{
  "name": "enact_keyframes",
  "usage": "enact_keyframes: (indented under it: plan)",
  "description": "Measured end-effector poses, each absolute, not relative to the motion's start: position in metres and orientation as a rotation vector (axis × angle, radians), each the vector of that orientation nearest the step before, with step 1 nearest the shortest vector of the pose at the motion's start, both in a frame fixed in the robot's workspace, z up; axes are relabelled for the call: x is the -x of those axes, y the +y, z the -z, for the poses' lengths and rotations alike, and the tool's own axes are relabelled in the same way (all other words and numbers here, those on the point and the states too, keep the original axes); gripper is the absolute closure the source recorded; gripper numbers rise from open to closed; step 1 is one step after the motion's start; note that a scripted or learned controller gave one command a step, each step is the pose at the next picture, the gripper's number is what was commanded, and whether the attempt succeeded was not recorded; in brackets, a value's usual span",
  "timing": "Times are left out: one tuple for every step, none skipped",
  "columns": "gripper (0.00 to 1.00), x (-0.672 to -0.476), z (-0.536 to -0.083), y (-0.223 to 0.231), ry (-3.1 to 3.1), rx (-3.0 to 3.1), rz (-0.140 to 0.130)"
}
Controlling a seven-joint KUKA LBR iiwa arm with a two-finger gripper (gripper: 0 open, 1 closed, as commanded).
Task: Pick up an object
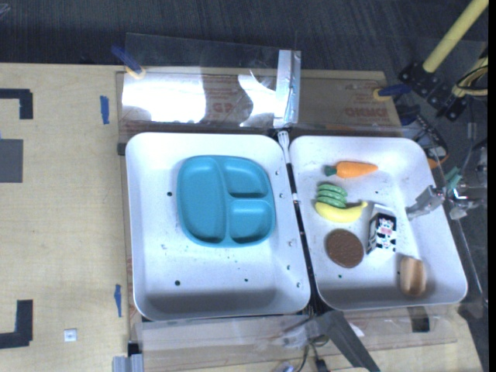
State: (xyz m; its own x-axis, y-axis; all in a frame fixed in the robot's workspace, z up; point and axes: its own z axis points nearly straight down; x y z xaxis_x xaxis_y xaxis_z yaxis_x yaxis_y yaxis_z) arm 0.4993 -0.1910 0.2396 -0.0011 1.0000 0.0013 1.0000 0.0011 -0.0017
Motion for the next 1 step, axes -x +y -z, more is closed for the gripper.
enact_keyframes:
  plan:
    - [0.0, -0.5262, -0.0964, -0.1802, -2.085, 2.354, 0.005]
